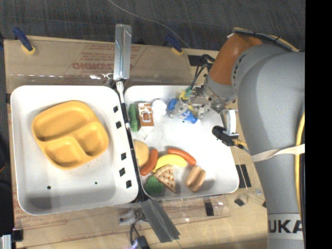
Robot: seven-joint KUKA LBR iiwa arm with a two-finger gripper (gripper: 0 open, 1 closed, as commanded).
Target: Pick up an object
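Smooth moulded yellow tray (70, 134); glossy toy sausage (181, 155).

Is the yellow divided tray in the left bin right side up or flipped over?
Right side up: the yellow tray lies in the left bin with its compartments' hollows facing up.

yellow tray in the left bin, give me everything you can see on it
The yellow tray is a rounded, glossy, plastic-looking dish with three hollows: one long section along its upper side and two smaller ones below. It lies flat, right side up and turned at a slant, on the floor of the left bin, in the upper half. Nothing sits in it or touches it besides the bin floor.
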